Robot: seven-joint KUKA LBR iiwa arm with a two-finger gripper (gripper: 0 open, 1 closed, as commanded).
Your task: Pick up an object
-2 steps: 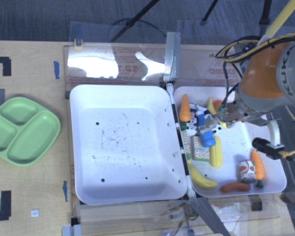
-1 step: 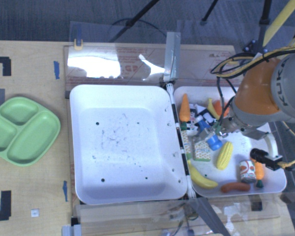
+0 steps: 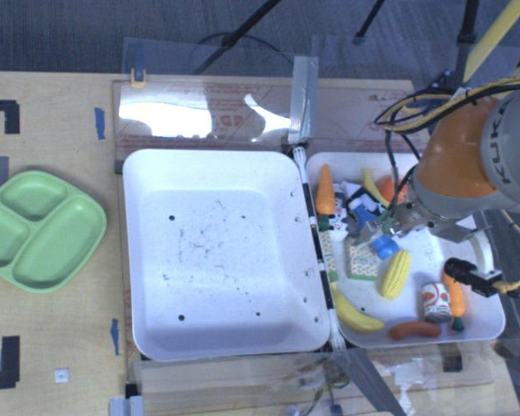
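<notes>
The right bin (image 3: pixel 494 323) holds several toy foods: a carrot (image 3: pixel 326 189), a corn cob (image 3: pixel 395 271), a banana (image 3: pixel 357 312), a red sausage (image 3: pixel 414 328), a small can (image 3: pixel 432 300) and a second small carrot (image 3: pixel 457 297). My gripper (image 3: pixel 388 225) is low over the middle of this bin, reaching in from the right under the orange wrist band (image 3: pixel 455 154). It hangs just above a small blue piece (image 3: pixel 384 248) and beside a flat printed packet (image 3: pixel 360 260). Nothing is visibly lifted.
The left bin (image 3: pixel 217 250) lies next to it, parted from it by a narrow rim. A green divided plate (image 3: pixel 39 230) sits on the bench at far left. Cables (image 3: pixel 433 102) loop behind the arm, and a clear panel (image 3: pixel 208 111) stands at the back.
</notes>
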